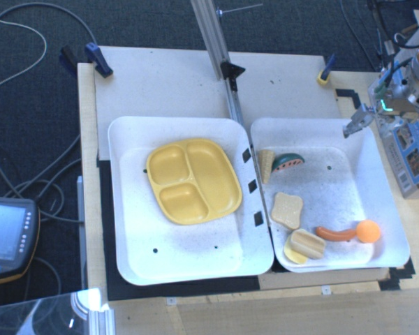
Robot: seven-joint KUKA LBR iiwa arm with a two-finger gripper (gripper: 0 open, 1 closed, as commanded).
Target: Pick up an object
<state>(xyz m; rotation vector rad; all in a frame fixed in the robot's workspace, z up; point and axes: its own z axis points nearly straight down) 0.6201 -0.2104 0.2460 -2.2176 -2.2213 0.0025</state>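
In the right white bin (377, 180) lie five toy foods (one orange carrot (349, 233)), well apart from my gripper (357, 123); my grip I cannot tell.

Blue clamps (98, 58) grip the bench (167, 82) corner.

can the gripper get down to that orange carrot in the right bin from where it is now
Probably yes. The gripper hangs over the right bin's far right rim, and the carrot lies uncovered near the front wall, with bare floor between them. The sandwich sits close beside its tip.
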